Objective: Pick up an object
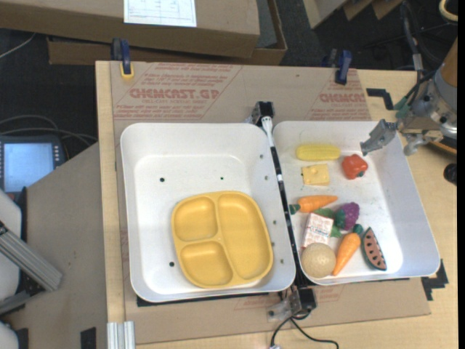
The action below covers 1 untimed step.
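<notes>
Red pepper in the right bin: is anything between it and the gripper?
Nothing visible. The gripper hangs just up and right of the red pepper, with bare bin floor between; the corn and cheese lie on the pepper's far side.

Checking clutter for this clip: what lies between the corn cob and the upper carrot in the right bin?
In the camera view, a cheese slice lies on the bin floor between the corn cob and the upper carrot, apart from both.

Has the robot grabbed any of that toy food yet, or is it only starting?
Only starting, it seems. The gripper hovers open over the right bin's far edge with nothing between its fingers. Closest to it is the red pepper. The corn and other food lie in the bin, so the pick remains.
</notes>
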Available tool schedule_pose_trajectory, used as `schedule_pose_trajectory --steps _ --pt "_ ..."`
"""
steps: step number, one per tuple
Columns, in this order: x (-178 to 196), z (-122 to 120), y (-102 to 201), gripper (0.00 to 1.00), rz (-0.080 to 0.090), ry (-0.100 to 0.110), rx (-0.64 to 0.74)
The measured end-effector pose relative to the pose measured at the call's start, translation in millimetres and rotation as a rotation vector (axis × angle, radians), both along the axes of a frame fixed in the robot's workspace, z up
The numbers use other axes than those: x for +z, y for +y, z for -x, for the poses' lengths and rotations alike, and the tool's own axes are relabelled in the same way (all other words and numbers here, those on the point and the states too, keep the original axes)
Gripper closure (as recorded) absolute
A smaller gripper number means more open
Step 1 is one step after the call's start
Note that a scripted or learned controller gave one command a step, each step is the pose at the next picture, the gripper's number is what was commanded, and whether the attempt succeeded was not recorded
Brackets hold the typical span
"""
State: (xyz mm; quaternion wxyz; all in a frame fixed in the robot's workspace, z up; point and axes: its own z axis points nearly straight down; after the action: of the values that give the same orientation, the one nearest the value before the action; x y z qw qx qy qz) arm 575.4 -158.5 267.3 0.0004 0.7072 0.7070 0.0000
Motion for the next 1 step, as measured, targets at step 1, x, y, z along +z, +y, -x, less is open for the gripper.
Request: schedule_pose_trajectory --steps 1 --pt "-45.1 -54.0 2.3 0.00 0.002 -0.002 0.003"
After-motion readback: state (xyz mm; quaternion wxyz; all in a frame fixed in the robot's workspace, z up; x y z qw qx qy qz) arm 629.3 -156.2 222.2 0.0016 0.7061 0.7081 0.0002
